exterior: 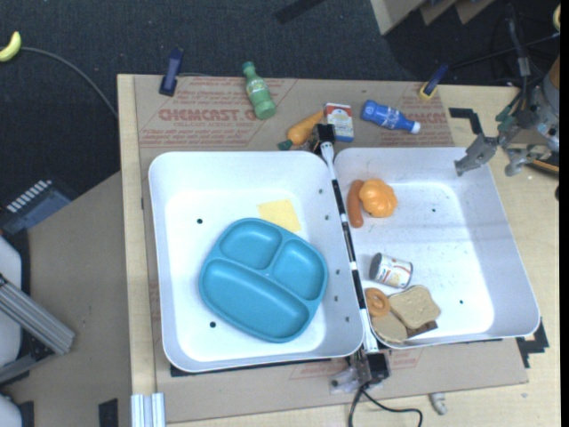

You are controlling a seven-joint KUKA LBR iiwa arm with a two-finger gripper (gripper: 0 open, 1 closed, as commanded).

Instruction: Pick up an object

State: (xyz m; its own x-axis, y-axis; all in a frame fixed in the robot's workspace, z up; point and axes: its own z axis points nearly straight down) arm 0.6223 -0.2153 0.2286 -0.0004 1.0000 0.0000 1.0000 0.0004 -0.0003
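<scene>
My gripper [494,160] hovers over the far right corner of the right bin [480,238], open, with nothing between its fingers. It is well clear of the objects, which lie along that bin's left side: an orange fruit [379,197] next to a sausage [355,205], a small can [392,271] on its side, a slice of bread [414,308] and an orange ring [377,302] by the near left corner. In the left bin [178,203] sit a blue divided plate [263,277] and a yellow cheese slice [281,213].
Behind the bins, on the cardboard, lie a green bottle [259,91], a carrot [307,129], a small carton [338,121] and a blue bottle [389,116]. Blue clips [171,71] hold the board's far edge. The right bin's middle and right side are bare white floor.
</scene>
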